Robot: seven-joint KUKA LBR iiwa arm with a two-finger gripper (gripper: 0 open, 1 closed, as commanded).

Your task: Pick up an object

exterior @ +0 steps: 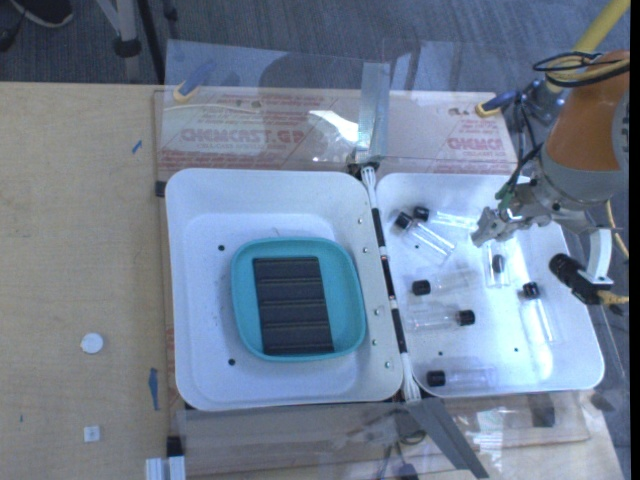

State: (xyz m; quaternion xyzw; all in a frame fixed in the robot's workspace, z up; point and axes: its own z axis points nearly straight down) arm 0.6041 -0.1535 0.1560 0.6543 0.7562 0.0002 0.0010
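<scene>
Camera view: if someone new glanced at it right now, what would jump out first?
Probably the teal tray holding a dark ribbed block, centred in the left bin. Next, the clear vials with black caps scattered across the right bin, with the gripper over its upper part.

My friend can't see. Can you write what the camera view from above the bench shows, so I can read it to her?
A grey robot arm with an orange band reaches from the right, its claw low over the right white bin, where clear plastic vials with black caps lie scattered. The left white bin holds a teal square dish with a dark ribbed insert.
</scene>
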